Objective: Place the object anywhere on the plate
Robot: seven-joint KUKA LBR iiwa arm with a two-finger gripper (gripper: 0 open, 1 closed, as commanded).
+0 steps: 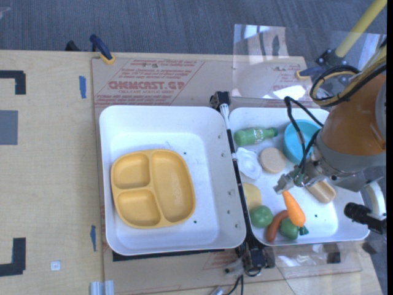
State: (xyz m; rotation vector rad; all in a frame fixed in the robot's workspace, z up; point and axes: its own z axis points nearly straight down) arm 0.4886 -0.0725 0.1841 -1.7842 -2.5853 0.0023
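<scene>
A yellow three-compartment plate (152, 188) lies in the left white bin (209, 128). My gripper (293, 180) hangs low over the middle of the right bin (344, 226), among the toy foods. An orange carrot (294, 208) with a green top lies just below the gripper, its narrow tip reaching up to it. I cannot see whether the carrot is held. The grey and orange arm covers the bin's right side.
The right bin also holds a green bottle (255, 135), a white crumpled item (247, 163), a tan round disc (272, 160), a blue bowl (297, 141), a bread piece (322, 191), a green pepper (261, 216), a red sausage (275, 225) and a yellow item (250, 195).
</scene>
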